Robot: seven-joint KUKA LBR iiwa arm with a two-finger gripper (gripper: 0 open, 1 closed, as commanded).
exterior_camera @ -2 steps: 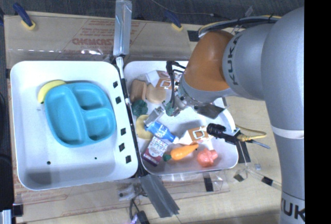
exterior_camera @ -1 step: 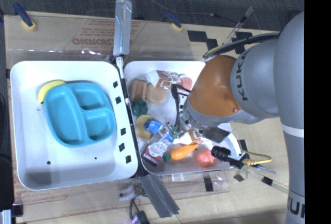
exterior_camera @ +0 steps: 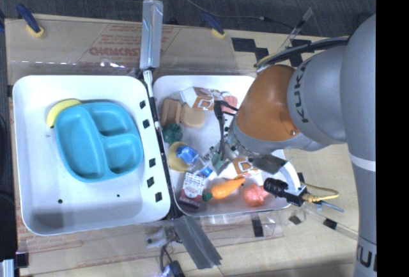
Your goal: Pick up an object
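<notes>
Carrot point(exterior_camera: 225, 189) lies between pouch point(exterior_camera: 192, 185) and pink toy point(exterior_camera: 254, 195).

The left bin point(exterior_camera: 25, 141) and the right bin point(exterior_camera: 167, 86) were both white, and the left one held a light blue divided tray point(exterior_camera: 99, 139) with a yellow banana point(exterior_camera: 61, 107) at its far left corner. In the right bin lay an orange carrot point(exterior_camera: 225, 189), a pink lump point(exterior_camera: 254, 195) and tan rounds point(exterior_camera: 181, 113). The arm point(exterior_camera: 332, 103) was grey with an orange band point(exterior_camera: 271, 103).
</notes>
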